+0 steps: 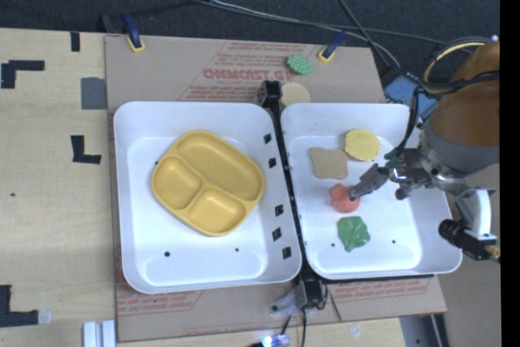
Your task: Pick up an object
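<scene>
The right bin (406, 256) holds a tan bread-like slice (328, 163), a yellow round piece (361, 145), a red piece (345, 199) and a green leafy piece (353, 233). My gripper (377, 193) hangs low over the right half of this bin, open. One dark fingertip (355, 193) reaches the right edge of the red piece, while the other sits farther right over bare bin floor. Nothing lies between the fingers. The arm's grey body and orange band cover the bin's right rim.
In the left bin (138, 256) lies a yellow three-compartment plate (208, 182). Behind the bins on the cardboard sit a green dotted piece (299, 63) and a pale round piece (296, 93). Black clips run along the divider between the bins. Cables cross the dark floor behind.
</scene>
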Robot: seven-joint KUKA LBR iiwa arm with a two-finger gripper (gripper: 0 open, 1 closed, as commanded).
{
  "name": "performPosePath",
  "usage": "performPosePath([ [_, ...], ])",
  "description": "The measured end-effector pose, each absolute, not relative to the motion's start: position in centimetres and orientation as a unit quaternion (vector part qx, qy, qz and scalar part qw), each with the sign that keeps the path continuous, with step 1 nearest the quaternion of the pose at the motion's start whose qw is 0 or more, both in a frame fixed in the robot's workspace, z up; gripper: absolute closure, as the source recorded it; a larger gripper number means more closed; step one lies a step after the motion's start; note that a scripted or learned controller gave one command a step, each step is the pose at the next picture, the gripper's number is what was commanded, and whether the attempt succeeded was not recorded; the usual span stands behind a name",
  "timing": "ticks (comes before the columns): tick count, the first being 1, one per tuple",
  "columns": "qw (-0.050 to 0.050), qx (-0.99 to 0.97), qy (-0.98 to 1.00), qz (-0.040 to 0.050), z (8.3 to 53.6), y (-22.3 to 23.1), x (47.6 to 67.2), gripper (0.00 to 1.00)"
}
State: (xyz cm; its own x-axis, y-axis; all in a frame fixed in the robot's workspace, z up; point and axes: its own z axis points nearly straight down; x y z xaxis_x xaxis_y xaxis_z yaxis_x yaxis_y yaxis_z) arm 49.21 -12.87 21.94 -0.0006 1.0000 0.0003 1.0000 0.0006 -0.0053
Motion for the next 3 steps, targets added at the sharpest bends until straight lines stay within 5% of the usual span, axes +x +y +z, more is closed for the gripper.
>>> performPosePath([
  [2,0.003,-0.707,-0.707,0.0020,10.9,-12.7,49.4,0.00],
  [3,0.002,-0.706,-0.708,0.0005,12.2,-12.6,49.5,1.00],
])
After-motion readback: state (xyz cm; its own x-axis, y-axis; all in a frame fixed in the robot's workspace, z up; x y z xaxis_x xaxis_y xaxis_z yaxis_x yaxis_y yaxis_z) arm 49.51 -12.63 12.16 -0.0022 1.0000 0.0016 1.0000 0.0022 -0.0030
